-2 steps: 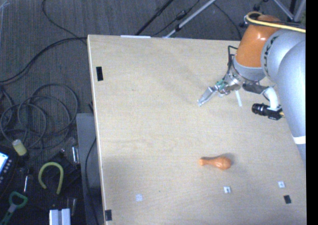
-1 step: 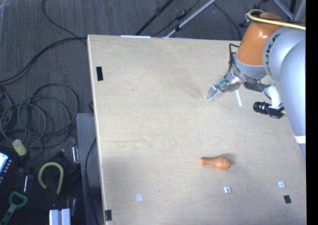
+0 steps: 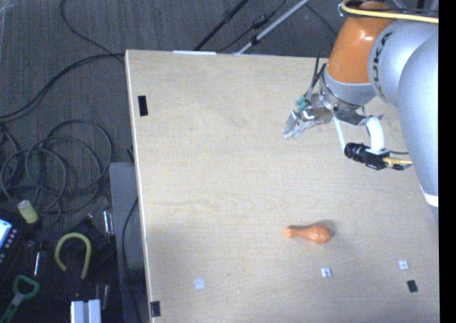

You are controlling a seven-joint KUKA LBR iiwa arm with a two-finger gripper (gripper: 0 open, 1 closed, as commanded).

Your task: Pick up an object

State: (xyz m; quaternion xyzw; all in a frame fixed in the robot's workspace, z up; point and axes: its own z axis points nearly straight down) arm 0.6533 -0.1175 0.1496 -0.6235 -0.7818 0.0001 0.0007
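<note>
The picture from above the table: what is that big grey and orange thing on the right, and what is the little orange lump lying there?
You are looking down at a slant from a camera fixed above a light wooden table. The big grey and orange shape coming in from the right is a robot arm. At its tip is a small metal gripper, a two-finger hand for pinching things. It hangs over the upper right part of the table, and nothing is seen in it. The orange lump is a small object with a round end and a narrow end, lying alone nearer the camera, well apart from the gripper. The arm's job is to pick up an object. A few small dark and pale marks sit on the table. Cables and tools lie on the floor to the left.
</note>
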